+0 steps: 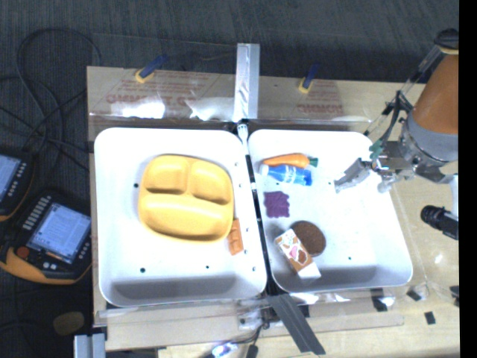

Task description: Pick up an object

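The jaws (349,178) hang over the right bin (373,222), near its upper right part. I cannot tell how they stand, and nothing shows between them. To their left lie a carrot (285,160) and, touching it from below, a blue bottle (289,174). Lower and left of the jaws is a purple piece (276,203). Still lower are a brown disc (309,236) and a small carton (295,250), touching each other. Far to the left, in the left bin (119,222), a yellow tray (186,197) rests with an orange piece (235,238) beside it.
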Action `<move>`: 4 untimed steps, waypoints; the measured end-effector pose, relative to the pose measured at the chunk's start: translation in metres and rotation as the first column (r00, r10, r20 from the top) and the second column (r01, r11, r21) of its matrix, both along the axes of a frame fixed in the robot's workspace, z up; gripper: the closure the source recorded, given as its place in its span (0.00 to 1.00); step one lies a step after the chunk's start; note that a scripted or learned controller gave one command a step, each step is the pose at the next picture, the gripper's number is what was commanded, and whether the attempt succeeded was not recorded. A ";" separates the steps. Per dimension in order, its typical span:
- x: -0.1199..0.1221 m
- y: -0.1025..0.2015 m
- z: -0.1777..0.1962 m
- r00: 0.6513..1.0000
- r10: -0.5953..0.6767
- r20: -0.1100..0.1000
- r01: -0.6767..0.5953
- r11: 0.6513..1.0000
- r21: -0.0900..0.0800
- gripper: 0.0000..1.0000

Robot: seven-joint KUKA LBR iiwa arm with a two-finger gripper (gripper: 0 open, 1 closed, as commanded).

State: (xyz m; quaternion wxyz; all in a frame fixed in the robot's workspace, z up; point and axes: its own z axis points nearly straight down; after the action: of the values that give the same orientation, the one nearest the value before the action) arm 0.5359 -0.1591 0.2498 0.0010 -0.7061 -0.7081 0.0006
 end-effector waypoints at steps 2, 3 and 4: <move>0.065 0.032 -0.156 0.978 -0.206 0.001 0.206 0.978 -0.001 0.00; 0.039 0.034 -0.160 0.955 -0.297 0.016 0.297 0.955 -0.001 0.00; 0.080 0.014 -0.162 0.915 -0.403 0.000 0.403 0.915 -0.001 0.00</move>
State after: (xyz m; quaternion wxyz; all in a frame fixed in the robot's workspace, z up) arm 0.6164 -0.1456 0.0881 0.0008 -0.8367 -0.5476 0.0009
